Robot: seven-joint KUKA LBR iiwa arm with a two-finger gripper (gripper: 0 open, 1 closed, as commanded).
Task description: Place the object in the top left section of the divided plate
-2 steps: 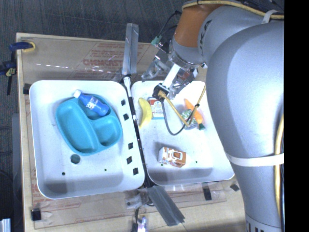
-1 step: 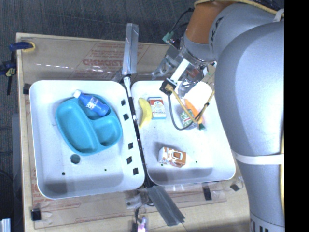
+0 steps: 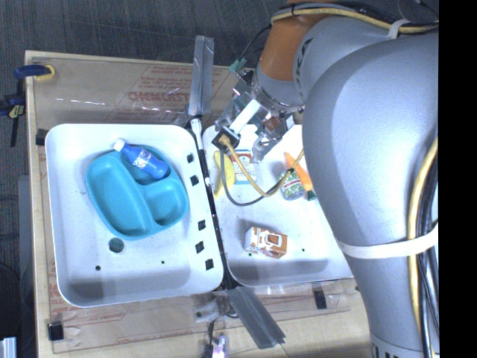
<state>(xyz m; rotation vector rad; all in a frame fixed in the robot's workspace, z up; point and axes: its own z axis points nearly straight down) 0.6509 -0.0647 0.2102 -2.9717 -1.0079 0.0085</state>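
The jaws (image 3: 242, 142) hang over the right bin (image 3: 313, 271); we cannot tell their state. We see the blue bottle (image 3: 144, 161) lying in the top section of the blue divided plate (image 3: 130, 196) inside the left bin (image 3: 67, 274) on the bench (image 3: 97, 80).

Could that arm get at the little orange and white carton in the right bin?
Probably yes. The carton lies in the open on the right bin, nothing on it, and the gripper hangs over that same bin.
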